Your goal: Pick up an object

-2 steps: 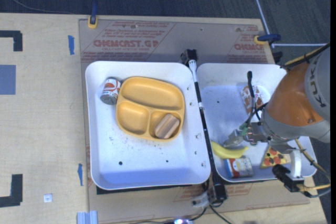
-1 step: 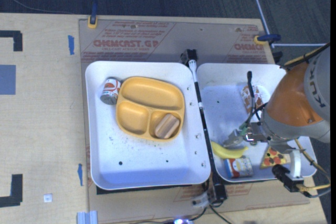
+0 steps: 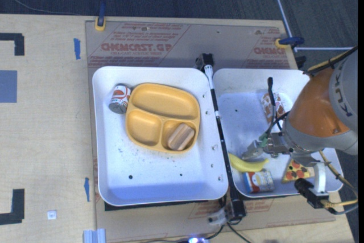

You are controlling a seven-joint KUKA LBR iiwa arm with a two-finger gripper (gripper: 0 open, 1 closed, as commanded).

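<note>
Small can [image 3: 259, 181] just below banana [image 3: 247, 164]; pincer [image 3: 254, 151] low over banana, finger spacing can't be told.

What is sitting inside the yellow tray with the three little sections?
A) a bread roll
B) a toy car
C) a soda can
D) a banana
A: a tan bread roll lies in the lower right section of the yellow tray; the banana is over in the right bin, and the can lies outside the tray, against its left edge.
</note>
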